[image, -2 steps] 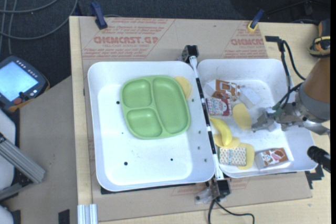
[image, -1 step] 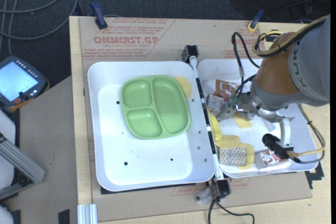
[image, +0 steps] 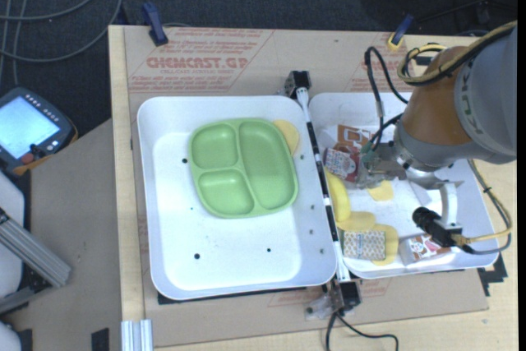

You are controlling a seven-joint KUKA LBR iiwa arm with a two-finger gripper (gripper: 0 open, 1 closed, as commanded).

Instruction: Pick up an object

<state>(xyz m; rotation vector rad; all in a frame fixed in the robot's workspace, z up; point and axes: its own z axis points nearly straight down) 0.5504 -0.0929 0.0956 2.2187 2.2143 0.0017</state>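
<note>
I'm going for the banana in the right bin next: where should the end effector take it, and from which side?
Probably at the middle of the banana, coming straight down from above. It lies flat, long and narrow, along the right bin's left wall, so closing across its short width suits it best. That wall sits tight beside it, so a side approach looks blocked and clearance is slim.

Green divided plate (image: 244,167) lies in the left bin (image: 164,259); the arm (image: 460,107) reaches over the right bin (image: 485,259), gripper (image: 374,164) among small packets (image: 364,244)
</note>
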